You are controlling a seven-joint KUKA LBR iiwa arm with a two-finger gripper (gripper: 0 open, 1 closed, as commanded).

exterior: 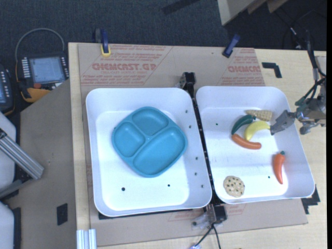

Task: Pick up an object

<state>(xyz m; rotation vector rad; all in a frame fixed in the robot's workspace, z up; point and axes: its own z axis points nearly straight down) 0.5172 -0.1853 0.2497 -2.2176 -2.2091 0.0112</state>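
The gripper [278,122] reaches in low from the right edge, pointing left and slightly downward. Its grey fingers taper toward a tip, too small and blurred to read. Behind it, dark wrist hardware and cables trail off the right edge.

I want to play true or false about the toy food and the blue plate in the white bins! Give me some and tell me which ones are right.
1. The blue plate lies in the left bin. True.
2. The cookie sits on the blue plate. False: it lies in the right bin, near its front edge.
3. The carrot is in the same bin as the cookie. True.
4. The blue plate has toy food in its compartments. False: they hold nothing.
5. The gripper is over the left bin. False: it is at the right bin's right side, near the banana.
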